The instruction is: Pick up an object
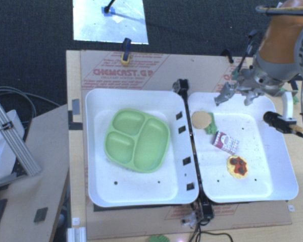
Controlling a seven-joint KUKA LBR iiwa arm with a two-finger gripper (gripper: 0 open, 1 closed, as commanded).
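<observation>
Two shallow white bins sit side by side on the bench point(141, 69). The left bin point(98, 185) holds a light green divided plate point(137, 140), lying flat with three compartments. The right bin point(272, 180) holds a round tan disc point(201, 118) near its upper left corner, a small green piece point(211, 129) touching the disc's lower right edge, a maroon and white packet point(225, 142) just below that, and a yellow piece with red on top point(237, 167) nearer the middle. The arm point(285, 34) hangs over the right bin's far edge, its tool point(240, 94) above the rim with two fingers spread apart, nothing between them.
</observation>
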